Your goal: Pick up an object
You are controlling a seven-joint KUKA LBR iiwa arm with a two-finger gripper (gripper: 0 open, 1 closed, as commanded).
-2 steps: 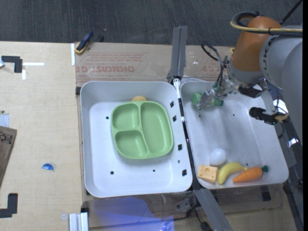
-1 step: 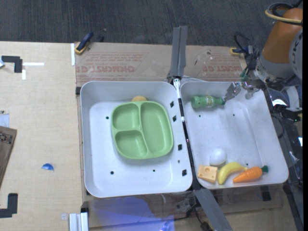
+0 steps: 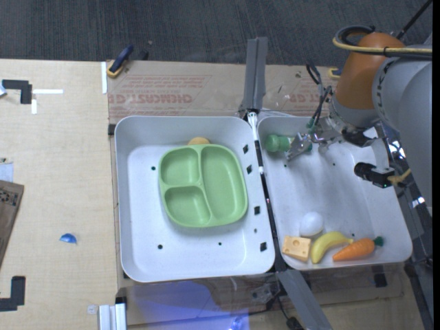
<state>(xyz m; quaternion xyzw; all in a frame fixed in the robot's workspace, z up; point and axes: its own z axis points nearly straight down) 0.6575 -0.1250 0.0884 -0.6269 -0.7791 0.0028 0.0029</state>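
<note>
My gripper (image 3: 297, 147) hangs low over the far left part of the right bin (image 3: 344, 184). A small green object (image 3: 278, 143) lies right beside its tip, on the left; touching or apart, I cannot tell. Along the bin's near edge lie a white egg (image 3: 311, 223), a cheese wedge (image 3: 297, 247), a banana (image 3: 328, 245) and a carrot (image 3: 356, 248). In the left bin (image 3: 137, 205) sits a green divided plate (image 3: 203, 185), with a small yellow object (image 3: 199, 141) peeking out behind it.
The grey arm with its orange band (image 3: 361, 74) reaches in from the upper right over the right bin's far corner. A raised divider (image 3: 260, 177) separates the two bins. Cardboard (image 3: 172, 91) lies behind the left bin.
</note>
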